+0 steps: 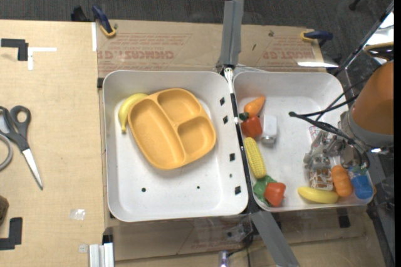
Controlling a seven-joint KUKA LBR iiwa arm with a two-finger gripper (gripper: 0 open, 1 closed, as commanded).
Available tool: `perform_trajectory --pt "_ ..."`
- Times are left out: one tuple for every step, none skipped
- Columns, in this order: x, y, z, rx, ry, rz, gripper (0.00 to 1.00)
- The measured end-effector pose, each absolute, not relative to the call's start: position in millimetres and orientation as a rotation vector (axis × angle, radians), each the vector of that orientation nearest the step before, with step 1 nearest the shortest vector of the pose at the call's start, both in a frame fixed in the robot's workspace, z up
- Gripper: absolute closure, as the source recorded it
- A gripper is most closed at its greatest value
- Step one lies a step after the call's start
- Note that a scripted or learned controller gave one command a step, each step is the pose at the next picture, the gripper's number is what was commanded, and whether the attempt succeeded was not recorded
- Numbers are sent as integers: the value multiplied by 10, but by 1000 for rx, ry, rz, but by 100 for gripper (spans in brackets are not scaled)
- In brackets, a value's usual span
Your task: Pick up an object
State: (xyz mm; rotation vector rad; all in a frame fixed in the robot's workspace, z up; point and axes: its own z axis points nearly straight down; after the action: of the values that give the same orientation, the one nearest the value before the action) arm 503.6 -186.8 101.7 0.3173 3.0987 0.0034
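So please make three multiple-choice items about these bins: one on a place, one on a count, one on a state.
1. Where does the corn cob lie?
A. right bin, by its left wall
B. on the orange tray
C. on the bench

2. How many compartments has the orange tray?
A. two
B. three
C. five

3. How do the scissors on the bench lie?
A. flat
B. standing upright
C. inside a bin

Answers: 1 A, it lies along the divider in the right bin; 2 B, three hollows show; 3 A, they lie flat left of the bins.
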Motion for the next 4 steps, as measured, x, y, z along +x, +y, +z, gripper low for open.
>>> perform_trajectory --pt "5033 -1871 1015 319 3099 3 0" --pt "5048 -1868 1089 315 3099 4 100" --pt "5048 -1868 1089 316 3099 4 0" --pt "4945 -1882 943 533 3084 3 0"
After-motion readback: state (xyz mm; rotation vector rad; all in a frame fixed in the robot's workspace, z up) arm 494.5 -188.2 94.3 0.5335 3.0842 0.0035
